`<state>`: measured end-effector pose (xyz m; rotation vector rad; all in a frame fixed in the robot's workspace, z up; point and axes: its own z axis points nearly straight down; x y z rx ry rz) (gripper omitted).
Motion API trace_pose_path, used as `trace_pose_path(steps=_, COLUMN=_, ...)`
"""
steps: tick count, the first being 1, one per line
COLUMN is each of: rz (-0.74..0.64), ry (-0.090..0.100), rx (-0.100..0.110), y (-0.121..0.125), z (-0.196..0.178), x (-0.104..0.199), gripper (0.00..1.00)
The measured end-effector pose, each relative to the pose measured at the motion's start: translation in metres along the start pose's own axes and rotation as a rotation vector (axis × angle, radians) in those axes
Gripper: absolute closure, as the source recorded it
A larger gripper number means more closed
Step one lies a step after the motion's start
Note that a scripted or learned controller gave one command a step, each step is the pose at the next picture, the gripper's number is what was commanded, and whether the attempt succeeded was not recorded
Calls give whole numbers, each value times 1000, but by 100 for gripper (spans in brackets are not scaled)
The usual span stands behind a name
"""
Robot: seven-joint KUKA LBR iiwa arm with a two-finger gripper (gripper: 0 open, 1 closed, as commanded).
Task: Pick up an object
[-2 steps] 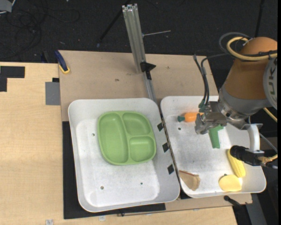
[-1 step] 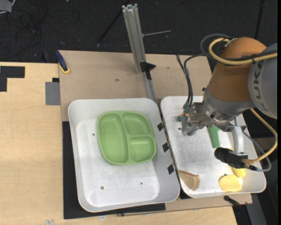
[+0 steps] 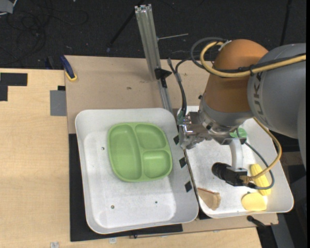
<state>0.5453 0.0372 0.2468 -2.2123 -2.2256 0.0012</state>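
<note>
1. Pincer (image 3: 189, 133): hangs low under the wrist, over the left rim of the right bin (image 3: 237, 214), just beside the gap between the two bins.
2. Wide, narrow or holding something: cannot tell, since the wrist above hides that part from this slanted top view.
3. Arm (image 3: 281, 87): reaches in from the right, grey, with the orange band (image 3: 237, 61) bulging over the back of the right bin and covering much of its far half.
4. Things to pick, right bin, front right corner: a long yellow piece (image 3: 262, 177), tilted, and just below it a rounder yellow lump (image 3: 254, 202), very near or touching; cannot tell which.
5. Same bin, front left: a brown wedge (image 3: 209, 197), lying flat near the front rim, well apart from the pincer.
6. Same bin, further back: a small green thing (image 3: 241, 134), partly hidden behind the wrist, too covered to name.
7. Left bin (image 3: 134, 205): holds a green plate (image 3: 139, 151) with three compartments, flat, toward the back of the bin and nearer its right side, apart from the pincer.
8. Behind the bins: a metal rail (image 3: 146, 40), rising from the tan board (image 3: 108, 81) and leaning slightly left.
</note>
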Motion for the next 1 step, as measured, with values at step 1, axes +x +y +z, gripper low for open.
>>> trace_pose_path(steps=1, rz=0, ry=0, rx=0, y=5, z=0, x=49, gripper=100)
